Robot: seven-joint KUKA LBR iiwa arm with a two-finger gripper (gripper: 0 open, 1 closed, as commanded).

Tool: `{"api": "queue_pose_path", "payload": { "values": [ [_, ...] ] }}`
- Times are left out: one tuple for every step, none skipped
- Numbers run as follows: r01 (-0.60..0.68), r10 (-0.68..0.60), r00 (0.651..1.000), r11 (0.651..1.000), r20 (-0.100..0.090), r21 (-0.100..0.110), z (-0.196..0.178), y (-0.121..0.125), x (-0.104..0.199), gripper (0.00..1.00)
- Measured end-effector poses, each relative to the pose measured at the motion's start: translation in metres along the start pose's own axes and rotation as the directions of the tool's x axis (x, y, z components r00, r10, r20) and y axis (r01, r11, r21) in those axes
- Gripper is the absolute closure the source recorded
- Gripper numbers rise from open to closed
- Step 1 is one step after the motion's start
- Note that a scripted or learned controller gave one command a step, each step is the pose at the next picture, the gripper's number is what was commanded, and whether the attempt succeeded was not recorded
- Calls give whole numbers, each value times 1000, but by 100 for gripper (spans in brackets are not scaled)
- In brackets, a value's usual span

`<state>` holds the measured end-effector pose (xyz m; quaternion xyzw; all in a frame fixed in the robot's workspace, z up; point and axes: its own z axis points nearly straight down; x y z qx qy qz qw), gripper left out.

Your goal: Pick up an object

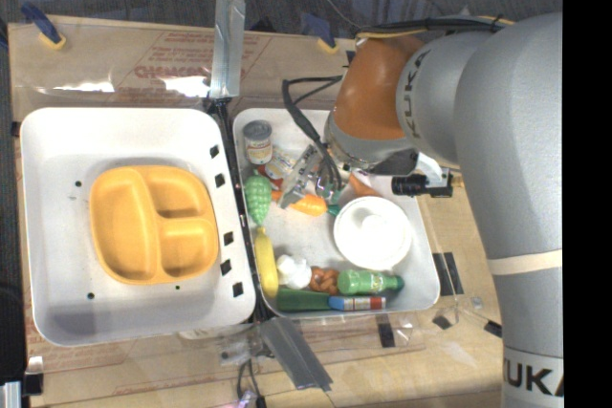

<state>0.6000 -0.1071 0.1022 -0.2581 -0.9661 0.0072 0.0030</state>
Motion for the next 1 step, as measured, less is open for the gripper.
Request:
{"api": "queue_pose_path", "payload": {
  "values": [
    [84,-84,996,996,17,-20,-118,34,-3,100]
  ]
}}
